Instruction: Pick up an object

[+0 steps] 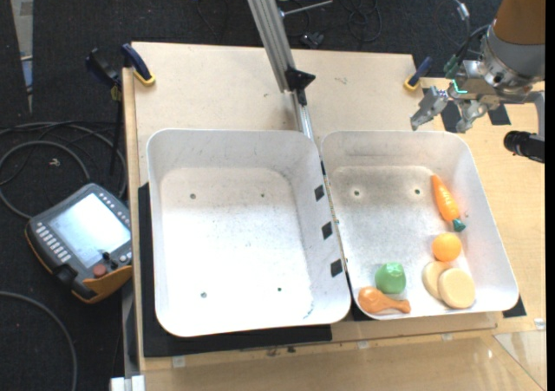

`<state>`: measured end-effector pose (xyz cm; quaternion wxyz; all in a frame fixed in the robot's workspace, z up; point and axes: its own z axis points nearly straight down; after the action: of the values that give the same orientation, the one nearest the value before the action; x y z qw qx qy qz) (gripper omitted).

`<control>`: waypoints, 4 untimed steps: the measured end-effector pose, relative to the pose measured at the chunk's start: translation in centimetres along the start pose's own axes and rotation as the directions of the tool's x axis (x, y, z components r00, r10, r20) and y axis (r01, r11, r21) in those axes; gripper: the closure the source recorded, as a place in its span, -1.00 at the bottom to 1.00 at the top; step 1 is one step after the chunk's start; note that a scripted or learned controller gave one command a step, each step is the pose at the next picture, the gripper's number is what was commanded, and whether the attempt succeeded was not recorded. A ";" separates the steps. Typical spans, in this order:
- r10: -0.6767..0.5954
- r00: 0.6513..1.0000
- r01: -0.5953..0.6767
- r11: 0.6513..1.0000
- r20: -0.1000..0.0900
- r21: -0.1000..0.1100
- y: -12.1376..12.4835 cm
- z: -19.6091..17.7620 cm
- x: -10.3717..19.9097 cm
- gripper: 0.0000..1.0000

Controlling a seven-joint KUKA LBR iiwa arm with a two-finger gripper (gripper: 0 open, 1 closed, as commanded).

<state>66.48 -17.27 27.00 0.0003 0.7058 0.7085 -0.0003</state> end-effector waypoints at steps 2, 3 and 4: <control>0.004 1.000 -0.004 1.000 -0.001 0.006 -0.3 11.5 1.2 -1.00; 0.003 1.000 -0.003 1.000 -0.001 0.005 -0.4 16.9 1.3 -1.00; 0.004 1.000 -0.004 1.000 0.000 -0.003 -0.2 15.5 1.3 1.00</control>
<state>66.31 -16.00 11.55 0.0012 0.7070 0.7072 0.0008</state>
